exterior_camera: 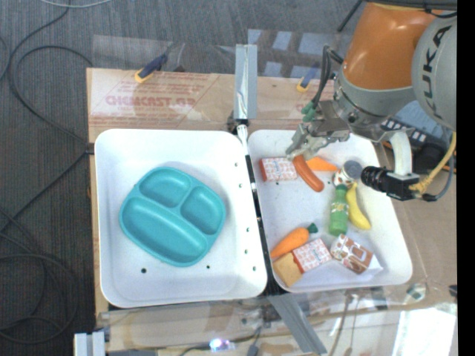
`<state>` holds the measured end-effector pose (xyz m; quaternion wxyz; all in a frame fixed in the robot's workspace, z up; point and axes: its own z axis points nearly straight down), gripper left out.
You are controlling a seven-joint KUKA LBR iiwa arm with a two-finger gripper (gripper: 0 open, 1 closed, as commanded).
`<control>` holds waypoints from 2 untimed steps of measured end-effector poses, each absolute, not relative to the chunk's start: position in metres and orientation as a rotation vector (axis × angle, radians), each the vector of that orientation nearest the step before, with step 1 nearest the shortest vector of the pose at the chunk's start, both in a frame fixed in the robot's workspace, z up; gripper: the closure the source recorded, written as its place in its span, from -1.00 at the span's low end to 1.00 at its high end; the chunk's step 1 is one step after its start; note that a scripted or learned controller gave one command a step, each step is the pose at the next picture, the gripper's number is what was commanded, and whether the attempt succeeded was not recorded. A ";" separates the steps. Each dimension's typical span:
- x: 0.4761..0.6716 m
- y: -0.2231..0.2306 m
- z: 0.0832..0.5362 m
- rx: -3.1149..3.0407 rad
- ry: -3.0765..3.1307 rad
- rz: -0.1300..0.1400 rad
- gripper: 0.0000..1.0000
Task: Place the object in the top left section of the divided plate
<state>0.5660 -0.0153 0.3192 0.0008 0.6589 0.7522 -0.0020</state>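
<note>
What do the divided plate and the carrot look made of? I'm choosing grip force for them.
The divided plate looks like moulded plastic: uniform teal, smooth, with soft highlights along its rounded ridges. The carrot also seems plastic, a toy: flat even orange, a slight sheen, and a neat green tip. Whether either is hard or slightly flexible cannot be told from the look alone.

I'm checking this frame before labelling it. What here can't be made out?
- Hand: its fingers blur together over the hot dog; open or shut is unclear.
- Arm: cut off by the top and right edges.
- Small boxes: print too small to read.
</note>
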 end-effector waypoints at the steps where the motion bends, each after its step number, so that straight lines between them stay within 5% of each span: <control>1: 0.566 0.055 0.246 1.860 2.535 -0.003 1.00; 2: 0.664 0.112 0.088 2.021 2.399 0.010 1.00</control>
